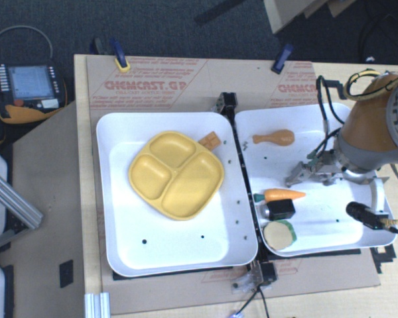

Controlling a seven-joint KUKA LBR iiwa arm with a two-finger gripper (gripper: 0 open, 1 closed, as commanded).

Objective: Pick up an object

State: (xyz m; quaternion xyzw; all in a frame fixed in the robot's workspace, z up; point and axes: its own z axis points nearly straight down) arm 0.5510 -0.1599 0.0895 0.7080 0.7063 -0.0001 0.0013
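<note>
Right bin [358,240]: carrot [284,195], black block [280,210], drumstick [274,138]. Left bin [113,197]: yellow tray [176,175]. My jaws hang above the right bin; whether apart, I cannot tell.

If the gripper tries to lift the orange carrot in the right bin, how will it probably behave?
The carrot looks like smooth moulded plastic, so probably stiff and light. Its round, tapered body may roll or slip between fingers. It lies close against the black block, which could get in the way.

left bin [119,244] | right bin [331,240] | bench [152,81] | teach pendant [28,85] off bench, far left
</note>
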